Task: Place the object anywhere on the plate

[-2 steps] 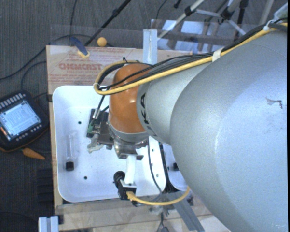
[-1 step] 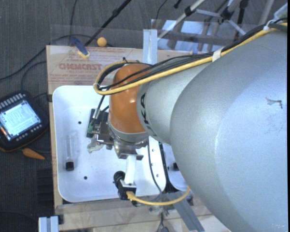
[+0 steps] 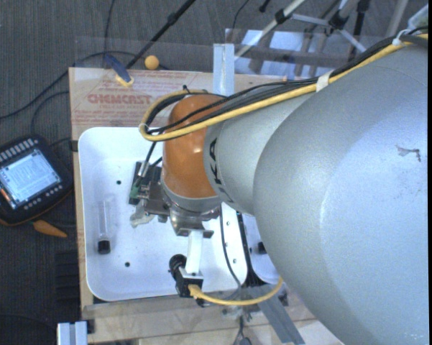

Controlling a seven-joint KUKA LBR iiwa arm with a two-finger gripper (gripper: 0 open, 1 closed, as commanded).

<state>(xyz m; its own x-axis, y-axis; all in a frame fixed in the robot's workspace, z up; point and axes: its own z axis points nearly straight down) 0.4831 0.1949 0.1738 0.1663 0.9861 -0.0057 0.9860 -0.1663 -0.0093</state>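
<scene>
The grey arm [image 3: 331,185] enters from the 3 o'clock side and covers most of the right half of the view. Its orange band [image 3: 187,149] sits above the left white bin [image 3: 100,149], near the middle of the picture. Under the band, the wrist [image 3: 190,214] points down toward the bin floor, with a small green board [image 3: 139,182] at its 9 o'clock side. The wrist hides the jaws from above, so it is not possible to tell if they are released or clenched, and no object is seen between them.

A clear tube [image 3: 103,225] with a dark end lies flat on the bin floor, at 9 o'clock from the wrist and apart from it. It is close to the bin's left wall and runs roughly along it, with the dark end toward 6 o'clock.

A yellow cable [image 3: 273,94] runs along the arm together with black cables. A brown board with red letters [image 3: 122,98] lies on the surface at 12 o'clock from the bin. A handheld control unit [image 3: 25,178] with a lit screen rests on the dark floor at 9 o'clock.
</scene>
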